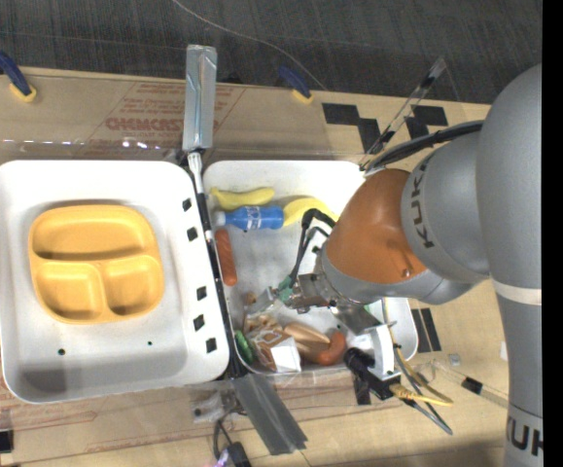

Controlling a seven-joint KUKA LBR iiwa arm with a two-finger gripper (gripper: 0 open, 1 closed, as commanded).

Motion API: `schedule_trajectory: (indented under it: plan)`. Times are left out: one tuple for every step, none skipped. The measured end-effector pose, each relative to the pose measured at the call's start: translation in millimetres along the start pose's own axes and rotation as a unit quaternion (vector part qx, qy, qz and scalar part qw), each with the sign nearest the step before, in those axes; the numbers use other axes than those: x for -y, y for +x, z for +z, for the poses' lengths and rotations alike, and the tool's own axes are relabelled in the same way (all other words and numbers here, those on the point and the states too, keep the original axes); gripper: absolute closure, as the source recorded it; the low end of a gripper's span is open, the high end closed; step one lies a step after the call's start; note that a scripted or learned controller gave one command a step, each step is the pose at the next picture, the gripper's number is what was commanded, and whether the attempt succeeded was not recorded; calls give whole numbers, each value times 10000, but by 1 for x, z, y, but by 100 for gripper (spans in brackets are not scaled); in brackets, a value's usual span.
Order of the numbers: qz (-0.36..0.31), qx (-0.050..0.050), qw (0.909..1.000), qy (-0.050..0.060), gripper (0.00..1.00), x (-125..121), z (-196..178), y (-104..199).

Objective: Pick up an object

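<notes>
The right bin [271, 171] holds a yellow banana [246, 197], a blue bottle [258, 219] lying beside it, and another yellow piece [312, 208] by the arm. An orange-red sausage [226, 257] lies along the bin's left wall. At the front of the bin is a pile of small items, with a brown sausage-like thing [312, 344] and a white block [286, 359]. My gripper [296, 295] hangs low over this pile, just behind it, largely hidden under the orange wrist band. I see nothing clearly held.
The left bin [9, 197] carries a yellow divided tray [96, 261]. A metal bar [199, 95] stands at the back between the bins. The arm's grey and orange bulk covers the right half of the right bin.
</notes>
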State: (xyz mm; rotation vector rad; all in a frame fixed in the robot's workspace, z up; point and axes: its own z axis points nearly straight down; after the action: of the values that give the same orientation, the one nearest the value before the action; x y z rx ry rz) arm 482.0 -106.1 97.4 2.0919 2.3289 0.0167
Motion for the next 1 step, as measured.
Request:
schedule_trajectory:
  plan:
    - [1605, 0, 9870, 28, 0, -52, 1, -18]
